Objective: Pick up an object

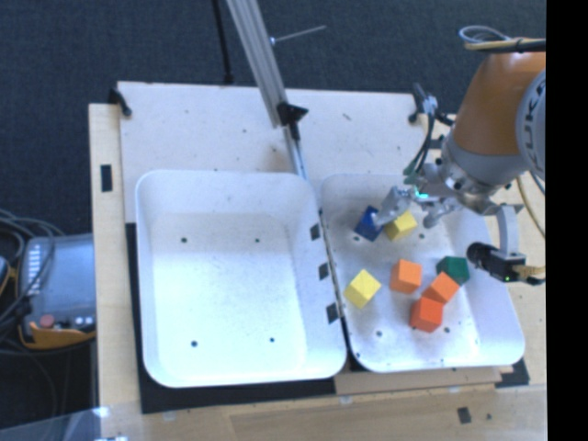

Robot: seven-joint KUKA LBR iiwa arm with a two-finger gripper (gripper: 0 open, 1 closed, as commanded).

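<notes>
The gripper (411, 208) hung low over the right bin (501, 338), seemingly lined up on a yellow cube (401, 226) beside the blue block (368, 224).

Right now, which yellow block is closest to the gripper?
The upper yellow block, beside the blue block; the other yellow block lies lower, apart.

I count two white bins: the left bin (230, 274) and the right bin (487, 338). I see blocks in the right bin. There are two yellow blocks (364, 288) (401, 226). There are three orange blocks (406, 277) (443, 288) (426, 315). There is one blue block (368, 224) and one green block (453, 268). That makes seven blocks. I see one arm (496, 108).
</notes>
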